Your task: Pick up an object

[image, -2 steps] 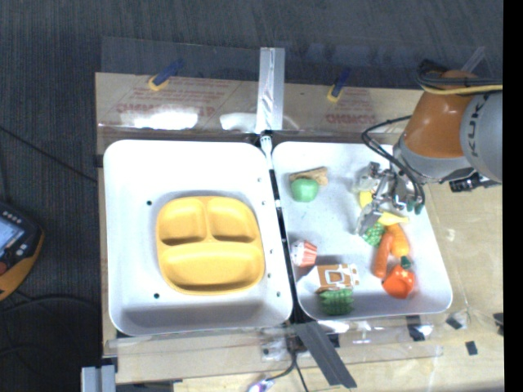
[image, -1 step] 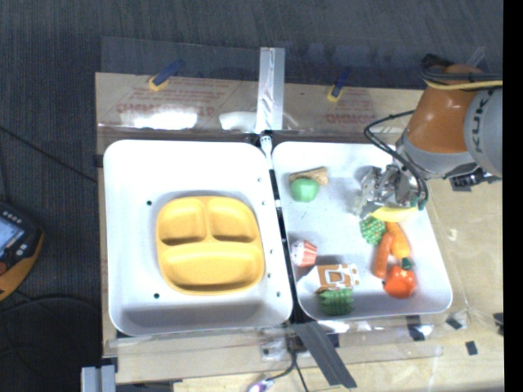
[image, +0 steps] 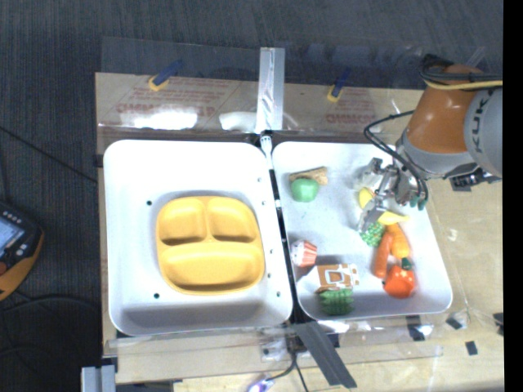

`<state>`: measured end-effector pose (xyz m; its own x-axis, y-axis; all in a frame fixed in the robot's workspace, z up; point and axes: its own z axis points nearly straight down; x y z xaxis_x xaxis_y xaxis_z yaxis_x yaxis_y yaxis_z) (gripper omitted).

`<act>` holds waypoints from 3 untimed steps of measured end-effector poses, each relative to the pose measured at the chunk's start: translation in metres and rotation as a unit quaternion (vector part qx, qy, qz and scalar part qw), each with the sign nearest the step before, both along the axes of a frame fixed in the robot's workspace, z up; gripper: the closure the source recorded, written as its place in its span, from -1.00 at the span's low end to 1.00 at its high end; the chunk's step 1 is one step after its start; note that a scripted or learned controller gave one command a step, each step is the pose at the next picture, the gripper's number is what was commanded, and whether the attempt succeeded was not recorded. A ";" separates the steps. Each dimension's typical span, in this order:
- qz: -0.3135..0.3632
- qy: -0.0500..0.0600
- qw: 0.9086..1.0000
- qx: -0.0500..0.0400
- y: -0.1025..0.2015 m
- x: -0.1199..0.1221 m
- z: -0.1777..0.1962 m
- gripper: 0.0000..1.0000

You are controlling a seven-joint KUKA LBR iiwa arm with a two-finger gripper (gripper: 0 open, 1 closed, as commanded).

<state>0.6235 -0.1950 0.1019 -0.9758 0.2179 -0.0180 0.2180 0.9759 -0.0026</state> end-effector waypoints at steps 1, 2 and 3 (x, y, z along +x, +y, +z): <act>-0.019 0.002 1.000 0.002 0.002 -0.011 -0.012 -1.00; -0.018 -0.001 1.000 0.000 0.003 -0.009 0.000 1.00; -0.020 0.000 1.000 0.001 0.009 -0.111 -0.009 1.00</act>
<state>0.5128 -0.1862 0.0930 -0.9664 0.2564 -0.0178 0.2564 0.9666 -0.0015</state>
